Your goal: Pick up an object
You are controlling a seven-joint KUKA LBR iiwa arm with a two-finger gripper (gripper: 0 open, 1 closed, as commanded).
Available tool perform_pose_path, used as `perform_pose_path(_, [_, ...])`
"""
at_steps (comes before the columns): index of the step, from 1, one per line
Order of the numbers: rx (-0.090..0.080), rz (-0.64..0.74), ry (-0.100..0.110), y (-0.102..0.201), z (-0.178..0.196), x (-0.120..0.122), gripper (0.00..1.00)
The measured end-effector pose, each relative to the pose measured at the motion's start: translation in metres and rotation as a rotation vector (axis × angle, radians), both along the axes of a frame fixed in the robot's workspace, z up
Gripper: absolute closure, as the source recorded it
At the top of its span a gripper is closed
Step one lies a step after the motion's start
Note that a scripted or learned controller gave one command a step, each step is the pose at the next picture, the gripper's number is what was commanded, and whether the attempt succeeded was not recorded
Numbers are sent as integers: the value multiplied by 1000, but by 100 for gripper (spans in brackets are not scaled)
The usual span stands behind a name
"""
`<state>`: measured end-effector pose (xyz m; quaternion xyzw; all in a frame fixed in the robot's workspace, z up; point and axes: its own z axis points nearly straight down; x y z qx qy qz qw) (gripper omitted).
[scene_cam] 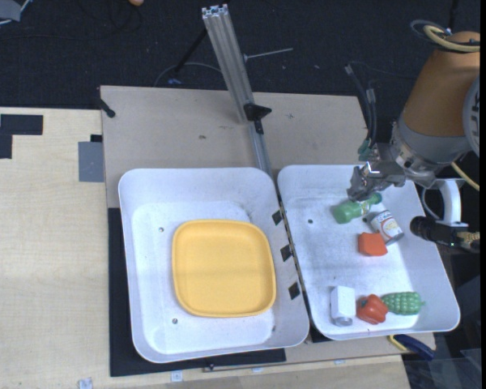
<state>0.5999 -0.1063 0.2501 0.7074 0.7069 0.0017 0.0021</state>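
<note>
Pale wood made up the desk [40, 217], with two white bins side by side on it. Nearest me, along the right bin's [308, 298] front edge, lay a small white block [342, 305], a red pepper [373, 309] and a knobbly green toy [402, 301]. The left bin [138, 217] held a yellow plate [223, 267]. Further back sat an orange block [373, 245] and a small tin [386, 226]. Toward the right bin's far edge the claw [364, 186] hovered over a green bottle [352, 210]; I couldn't tell how wide it stood. The bottle looked light, stiff and smooth, likely to roll, so best gripped across its body.
</note>
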Motion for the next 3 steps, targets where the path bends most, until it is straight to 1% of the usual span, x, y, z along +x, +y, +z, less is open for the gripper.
perform_pose_path(1, [0,0,4,-1,15,0,100])
perform_pose_path(2, [1,3,6,45,11,8,100])
perform_pose_path(3, [1,3,7,92,-3,10,100])
